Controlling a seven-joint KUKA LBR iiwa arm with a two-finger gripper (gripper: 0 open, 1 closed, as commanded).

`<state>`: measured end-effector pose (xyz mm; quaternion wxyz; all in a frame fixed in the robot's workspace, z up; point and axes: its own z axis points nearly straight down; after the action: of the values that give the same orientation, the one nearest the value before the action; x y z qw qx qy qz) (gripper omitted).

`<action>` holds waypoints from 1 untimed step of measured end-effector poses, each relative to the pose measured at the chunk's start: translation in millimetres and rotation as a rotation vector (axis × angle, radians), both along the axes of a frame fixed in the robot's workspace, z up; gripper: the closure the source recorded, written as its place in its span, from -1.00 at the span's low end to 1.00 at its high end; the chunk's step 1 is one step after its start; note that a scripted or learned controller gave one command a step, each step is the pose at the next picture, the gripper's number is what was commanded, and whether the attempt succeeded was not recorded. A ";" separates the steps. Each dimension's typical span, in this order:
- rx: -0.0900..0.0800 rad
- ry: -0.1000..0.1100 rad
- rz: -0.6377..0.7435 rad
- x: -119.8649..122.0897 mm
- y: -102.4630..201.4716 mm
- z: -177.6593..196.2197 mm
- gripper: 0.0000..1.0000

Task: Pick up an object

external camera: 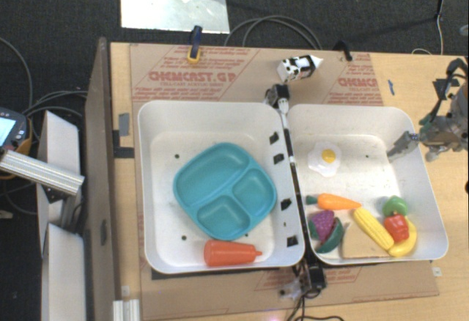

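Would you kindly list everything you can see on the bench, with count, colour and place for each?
bins: 2, white, side by side on the bench
tray: 1, teal, three compartments, in the left bin
large carrot: 1, orange-red, left bin, near edge below the tray
fried egg: 1, white with yellow yolk, right bin, far part
small carrot: 1, orange, right bin, middle
grapes: 1, purple, right bin, near left
corn: 1, yellow, right bin, near part
pepper: 1, red with green top, right bin, near right
banana: 1, yellow, beside the pepper
cow toy: 1, black and white, on the bench behind the bins
gripper: 1, grey, over the right bin's right rim
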<state>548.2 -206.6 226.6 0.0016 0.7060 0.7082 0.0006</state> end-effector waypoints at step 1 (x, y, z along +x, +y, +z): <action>0.005 0.013 -0.004 -35.3 0.8 -108.7 -1.00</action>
<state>512.9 -205.7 117.9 -0.0050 0.7073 0.7069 -0.0023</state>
